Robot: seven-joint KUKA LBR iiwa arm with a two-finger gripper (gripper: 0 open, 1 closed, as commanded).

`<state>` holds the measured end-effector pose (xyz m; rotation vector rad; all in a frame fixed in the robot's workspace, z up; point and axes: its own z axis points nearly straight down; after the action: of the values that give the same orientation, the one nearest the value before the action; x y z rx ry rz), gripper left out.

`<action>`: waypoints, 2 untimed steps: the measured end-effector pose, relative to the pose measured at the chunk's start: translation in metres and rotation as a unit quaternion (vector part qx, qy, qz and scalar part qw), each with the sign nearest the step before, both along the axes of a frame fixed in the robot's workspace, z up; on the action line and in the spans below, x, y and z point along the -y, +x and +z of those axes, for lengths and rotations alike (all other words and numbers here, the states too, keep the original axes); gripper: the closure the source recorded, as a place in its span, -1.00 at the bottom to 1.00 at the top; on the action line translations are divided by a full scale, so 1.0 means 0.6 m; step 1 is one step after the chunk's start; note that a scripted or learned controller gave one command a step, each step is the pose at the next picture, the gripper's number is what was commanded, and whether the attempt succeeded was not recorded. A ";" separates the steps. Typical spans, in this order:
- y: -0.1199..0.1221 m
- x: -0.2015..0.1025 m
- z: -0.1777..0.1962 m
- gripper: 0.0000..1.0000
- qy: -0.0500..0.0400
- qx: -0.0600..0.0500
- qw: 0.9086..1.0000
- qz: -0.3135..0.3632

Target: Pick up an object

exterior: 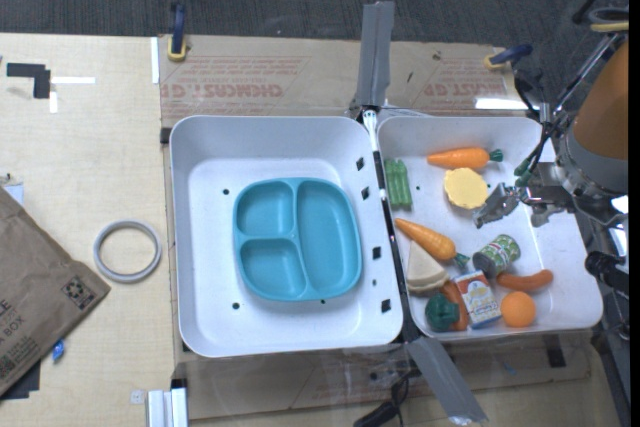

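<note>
yellow disc (465,187) in right bin (570,315) | end effector (497,205) just beside it

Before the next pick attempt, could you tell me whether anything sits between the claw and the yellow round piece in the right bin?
Nothing visible does. The claw hangs at the right edge of the yellow round piece, with only bare floor of the right bin around it. The green can lies below, off that path.

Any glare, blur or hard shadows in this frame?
Camera view: even, soft lighting; the white bins are bright but not blown out; the blue divided plate is sharp, with faint shadows. The gripper looks slightly soft, and the small toys beside it are low in detail.
</note>
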<state>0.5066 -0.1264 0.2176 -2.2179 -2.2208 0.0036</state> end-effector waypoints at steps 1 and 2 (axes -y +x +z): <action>0.042 -0.015 0.159 -1.00 -0.001 0.001 1.000 0.018; -0.049 0.018 -0.056 -1.00 0.000 0.000 1.000 -0.030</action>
<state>0.4772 -0.1371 0.1842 -2.2832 -2.1549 0.0031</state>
